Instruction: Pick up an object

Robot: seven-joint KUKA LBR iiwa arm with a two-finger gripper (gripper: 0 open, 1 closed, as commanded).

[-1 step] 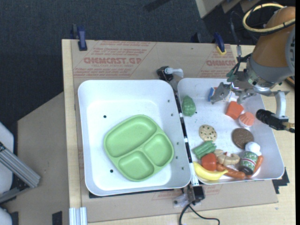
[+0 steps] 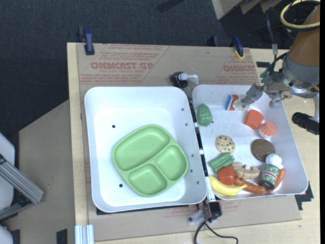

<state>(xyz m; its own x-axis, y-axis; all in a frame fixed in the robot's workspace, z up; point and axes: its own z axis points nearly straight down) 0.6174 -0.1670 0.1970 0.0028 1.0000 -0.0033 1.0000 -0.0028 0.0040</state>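
**Nothing picked yet: gripper above the far corner of the right bin**

You see the gripper (image 2: 259, 93) over the far part of the right bin (image 2: 297, 151), and its two fingers look spread, with nothing between them. So the pick is not yet done, by my judgement.

The nearest object is the small red-white-blue carton (image 2: 232, 102), just beside the gripper on the side of the left bin. The orange block (image 2: 254, 118) lies just near of the gripper. The cookie (image 2: 225, 144), the banana (image 2: 227, 188) and other toy food lie further toward the near wall. What is left for you: descend, close, lift.
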